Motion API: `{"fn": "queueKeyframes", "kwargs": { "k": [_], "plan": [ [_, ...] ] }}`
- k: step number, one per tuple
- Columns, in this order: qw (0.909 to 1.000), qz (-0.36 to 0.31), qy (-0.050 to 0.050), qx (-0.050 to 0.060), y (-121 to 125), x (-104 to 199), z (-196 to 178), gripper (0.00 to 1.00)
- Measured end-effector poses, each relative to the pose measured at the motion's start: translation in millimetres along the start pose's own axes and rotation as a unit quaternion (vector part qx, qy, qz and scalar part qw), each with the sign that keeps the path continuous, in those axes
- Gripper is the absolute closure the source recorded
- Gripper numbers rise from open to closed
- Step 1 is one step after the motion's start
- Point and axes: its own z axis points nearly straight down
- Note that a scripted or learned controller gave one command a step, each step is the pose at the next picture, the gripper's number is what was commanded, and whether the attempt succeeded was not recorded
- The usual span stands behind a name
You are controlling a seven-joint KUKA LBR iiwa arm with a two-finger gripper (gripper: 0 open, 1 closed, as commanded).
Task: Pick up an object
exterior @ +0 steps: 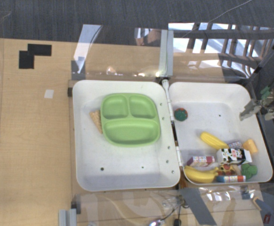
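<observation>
The right bin [207, 95] holds several small objects. A dark green ball with a red patch [180, 114] lies near its left wall. Clustered in the front right corner are a small yellow fruit [213, 140], an orange piece [250, 146], a black-and-white carton [232, 155], a pink-white packet [200, 161], a banana [200, 174], a red-and-blue marker [231, 178] and a green broccoli piece [249, 171]. My gripper [252, 109] hangs at the right bin's right rim, above and right of the cluster, with nothing visibly in it.
The left bin [85, 164] holds a green divided plate [130, 119] with a tan waffle-like piece [96, 120] at its left edge. A raised divider [171, 121] separates the bins. A metal frame [231, 44] stands behind the right bin.
</observation>
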Motion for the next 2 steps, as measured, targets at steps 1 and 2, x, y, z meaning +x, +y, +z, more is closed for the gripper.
{"fn": "queueKeyframes", "kwargs": {
  "k": [1,2],
  "plan": [
    [0.9957,-0.093,0.0,-0.002,31.0,-7.0,151.4,0.0],
    [0.9951,-0.099,-0.002,-0.01,-35.4,-6.2,170.4,0.0]
  ]
}}
